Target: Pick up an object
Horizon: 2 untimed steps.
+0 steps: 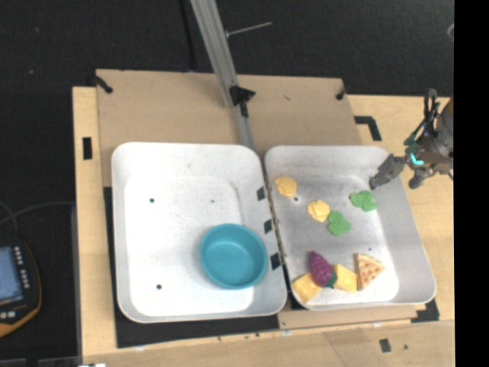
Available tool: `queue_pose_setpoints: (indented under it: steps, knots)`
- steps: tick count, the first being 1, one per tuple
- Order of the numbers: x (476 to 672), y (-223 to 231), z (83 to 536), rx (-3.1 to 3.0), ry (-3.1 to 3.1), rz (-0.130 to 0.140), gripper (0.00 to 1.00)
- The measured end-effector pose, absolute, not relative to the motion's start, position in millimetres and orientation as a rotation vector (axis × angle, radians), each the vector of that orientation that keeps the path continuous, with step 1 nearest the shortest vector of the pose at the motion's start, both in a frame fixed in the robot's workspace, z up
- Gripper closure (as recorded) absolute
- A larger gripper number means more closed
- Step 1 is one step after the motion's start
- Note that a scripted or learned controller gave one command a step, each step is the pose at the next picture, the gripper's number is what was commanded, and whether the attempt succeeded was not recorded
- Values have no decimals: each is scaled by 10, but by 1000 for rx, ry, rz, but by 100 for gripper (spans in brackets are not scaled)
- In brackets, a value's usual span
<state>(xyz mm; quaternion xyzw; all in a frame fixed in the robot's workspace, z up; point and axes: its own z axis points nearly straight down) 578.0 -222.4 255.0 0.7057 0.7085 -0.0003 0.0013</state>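
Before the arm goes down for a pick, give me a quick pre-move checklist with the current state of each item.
1. Claw carries nothing: ok, no object between its fingers.
2. Claw open for a grasp: ok, fingers look spread.
3. Target close: ok, green piece lies just below-left of the claw in the right bin.
4. Target free of neighbours: ok, it sits apart from the other green piece.
5. Claw over the target: not ok, it hangs at the bin's upper right rim.
6. Height above the bin: cannot tell.
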Motion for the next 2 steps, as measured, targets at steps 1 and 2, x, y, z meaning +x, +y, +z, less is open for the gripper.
queue_pose_setpoints:
  steps: [1,2]
  knots:
    - [5675,-2260,1998,2224,2223,-6,0]
    - [5637,-2272,1366,2224,2223,-6,0]
